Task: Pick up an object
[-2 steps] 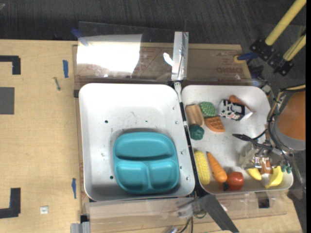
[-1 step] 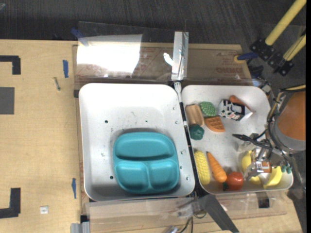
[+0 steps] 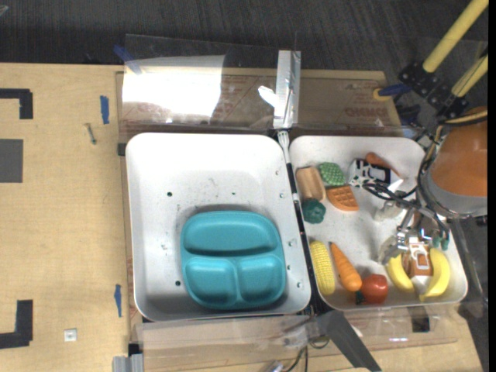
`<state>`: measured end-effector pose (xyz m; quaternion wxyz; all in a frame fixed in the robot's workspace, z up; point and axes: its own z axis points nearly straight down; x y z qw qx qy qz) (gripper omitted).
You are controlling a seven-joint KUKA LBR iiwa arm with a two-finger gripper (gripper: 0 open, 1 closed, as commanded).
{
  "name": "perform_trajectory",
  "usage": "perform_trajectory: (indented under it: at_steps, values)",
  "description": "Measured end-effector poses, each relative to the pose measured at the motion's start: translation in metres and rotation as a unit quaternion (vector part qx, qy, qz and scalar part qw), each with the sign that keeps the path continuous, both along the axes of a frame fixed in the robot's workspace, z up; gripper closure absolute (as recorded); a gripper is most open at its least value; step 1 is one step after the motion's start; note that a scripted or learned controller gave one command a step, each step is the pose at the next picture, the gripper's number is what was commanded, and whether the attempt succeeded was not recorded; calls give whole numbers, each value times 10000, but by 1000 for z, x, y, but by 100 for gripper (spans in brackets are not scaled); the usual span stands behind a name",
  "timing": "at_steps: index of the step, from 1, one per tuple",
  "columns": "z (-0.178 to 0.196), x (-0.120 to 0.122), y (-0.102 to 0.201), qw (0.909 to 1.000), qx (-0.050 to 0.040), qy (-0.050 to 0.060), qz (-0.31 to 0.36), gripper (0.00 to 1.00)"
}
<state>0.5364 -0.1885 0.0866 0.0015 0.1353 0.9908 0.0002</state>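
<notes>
Camera view. Two white bins sit side by side on the tabletop. The left bin [image 3: 155,208] carries a teal divided tray [image 3: 232,258] toward its near edge. The right bin [image 3: 364,304] carries the candidate objects: a corn cob [image 3: 322,266], a carrot [image 3: 346,266] and a tomato [image 3: 374,287] along the near edge; a banana [image 3: 422,277] in the near right corner; a tan cylinder [image 3: 310,183], a green textured piece [image 3: 332,173], an orange waffled piece [image 3: 343,198] and a dark green ball [image 3: 314,210] near the far left corner.

The arm [image 3: 463,169] enters over the right edge of the right bin. The gripper [image 3: 415,246] is low in the near right corner, directly over the banana, and part of it overlaps the fruit. The jaws' state cannot be determined: cables and the gripper body obscure the tips. No object is visibly between them, so no grasp is confirmed.

Likely target: the banana.

Fault risks from this position:
- The banana lies against the bin wall. A jaw may strike the rim or wall and fail to close around the fruit.
- The curved, smooth body may slip out on lifting if gripped off-centre.
- The tomato lies near; a misaligned descent may push it aside.
- Loose cabling near the wrist may snag.
</notes>
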Motion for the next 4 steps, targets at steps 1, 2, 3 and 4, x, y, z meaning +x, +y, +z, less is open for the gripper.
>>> perform_trajectory:
  at_steps: [1, 2, 3, 4]
  values:
    - [1, 30, 98, 10000, 18, -45, 49, 0]
    - [2, -2, 85, 9910, -4, -52, 1340, 0]
    - [1, 90, 93, 9816, -13, -42, 1907, 0]
    - [1, 15, 84, 9814, -1, -14, 1921, 0]
